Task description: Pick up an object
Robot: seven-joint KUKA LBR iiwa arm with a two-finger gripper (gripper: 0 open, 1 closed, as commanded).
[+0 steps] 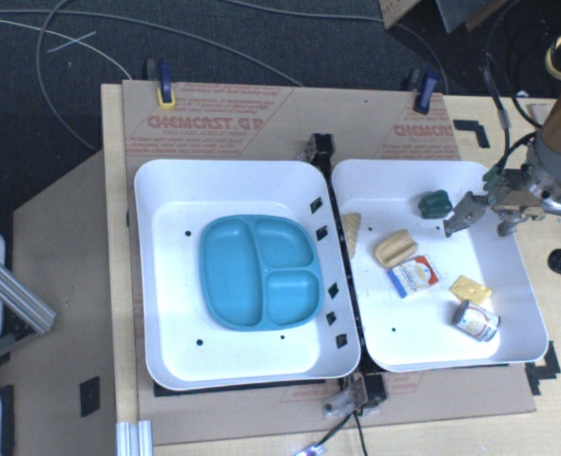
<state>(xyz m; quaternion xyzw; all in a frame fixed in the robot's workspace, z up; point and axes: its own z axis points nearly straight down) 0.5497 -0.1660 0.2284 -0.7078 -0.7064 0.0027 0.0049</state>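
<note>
the end effector [473,213] hovers over the right bin [523,345], fingers spread apart and holding nothing, just beside a dark green object [435,201]. that bin also holds a bread roll [396,248], a snack packet [415,275], a cheese wedge [471,290] and a small can [476,321]. the left bin [157,255] holds a blue divided tray [261,271].

My arm [558,136] reaches in from the right edge of the view, above the right rim of the right bin [523,274]. My gripper [461,217] hangs over that bin's upper right part, fingers pointing left and down, holding nothing between them.
</note>
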